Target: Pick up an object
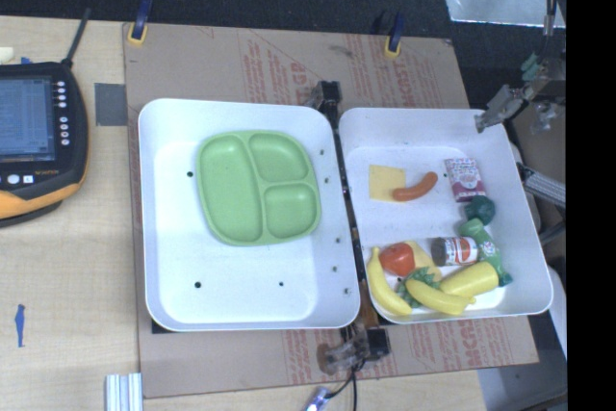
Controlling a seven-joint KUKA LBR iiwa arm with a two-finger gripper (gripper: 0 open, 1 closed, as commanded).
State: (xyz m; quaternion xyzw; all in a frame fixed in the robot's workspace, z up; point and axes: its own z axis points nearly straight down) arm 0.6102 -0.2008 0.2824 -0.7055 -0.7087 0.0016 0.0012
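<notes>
My gripper (493, 114) sits at the far right corner of the right bin (435, 127), just over its rim; whether it is spread or pressed together I cannot tell. Nothing visibly held.

Right bin contents: hot dog sausage (415, 189) touching a yellow cheese slice (386, 181) near the middle. Red-and-white packet (463, 178) by the right wall, dark green piece (478, 210) just below it. Small bottle (456, 251) lying on its side. Tomato (397, 257) beside it. Banana (384, 289) curved along the near left corner; a second banana (435, 295) and a yellow pepper-like piece (471, 279) crowded together at the near edge.

Left bin (169, 236): green divided plate (258, 186), three compartments.

Orange-edged pendant (38, 140) lies far left on the bench.
</notes>
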